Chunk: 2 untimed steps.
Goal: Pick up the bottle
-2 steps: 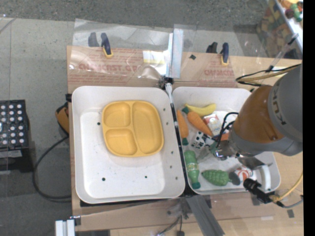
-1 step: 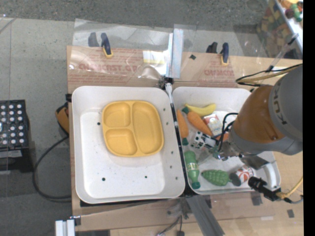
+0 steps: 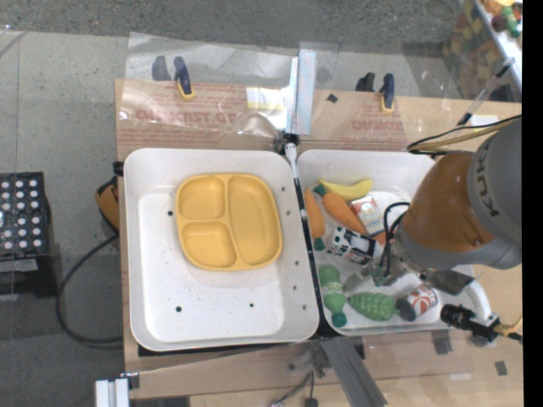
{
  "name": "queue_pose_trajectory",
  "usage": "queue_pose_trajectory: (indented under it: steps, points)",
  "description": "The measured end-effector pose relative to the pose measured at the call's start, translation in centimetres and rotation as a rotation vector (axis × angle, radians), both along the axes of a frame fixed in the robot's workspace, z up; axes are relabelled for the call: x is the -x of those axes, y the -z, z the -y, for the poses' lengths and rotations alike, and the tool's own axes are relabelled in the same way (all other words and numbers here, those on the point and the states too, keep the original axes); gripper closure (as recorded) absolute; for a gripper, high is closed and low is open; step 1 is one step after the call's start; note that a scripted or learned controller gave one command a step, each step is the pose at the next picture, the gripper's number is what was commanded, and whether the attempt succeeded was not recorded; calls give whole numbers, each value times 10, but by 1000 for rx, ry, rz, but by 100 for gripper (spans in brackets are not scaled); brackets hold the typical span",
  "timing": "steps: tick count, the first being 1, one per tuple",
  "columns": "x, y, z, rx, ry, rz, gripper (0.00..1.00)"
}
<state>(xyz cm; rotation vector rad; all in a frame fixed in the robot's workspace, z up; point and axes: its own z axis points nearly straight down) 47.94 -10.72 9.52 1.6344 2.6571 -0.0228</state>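
At the far left, beside the surface (image 3: pixel 212 113), stands a black block (image 3: pixel 21 227) with a grid of pale dots, and a dark cable (image 3: pixel 81 270) loops from it toward the bench. The left bin (image 3: pixel 153 303) is smooth white plastic with rounded corners; a matte yellow plate (image 3: pixel 229 221) with three compartments lies toward its 12 o'clock side. Behind the bins, crinkled clear sheeting is held by two blue clamps (image 3: pixel 182 76). In the right bin (image 3: pixel 407 161), two orange carrots (image 3: pixel 316 214) lie along the 9 o'clock wall, with a curved yellow banana (image 3: pixel 346 188) at 11 o'clock. At 7 o'clock lies the green bottle (image 3: pixel 333 293), glossy and narrow, just beside a knobbly green lump (image 3: pixel 372 305). A small can (image 3: pixel 417 301) rests at 5 o'clock. The grey arm with its orange band (image 3: pixel 445 202) hangs over the bin's middle; the end effector (image 3: pixel 382 271) sits low among the toys, near the bottle, and whether it is wide or narrow cannot be told.
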Motion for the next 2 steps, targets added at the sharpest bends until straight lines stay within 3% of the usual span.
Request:
queue_pose_trajectory:
  steps: [1,2]
  points:
    - [-3,2,-3,-12,180,-4,0]
    - [0,1,-4,-10,189,1,0]
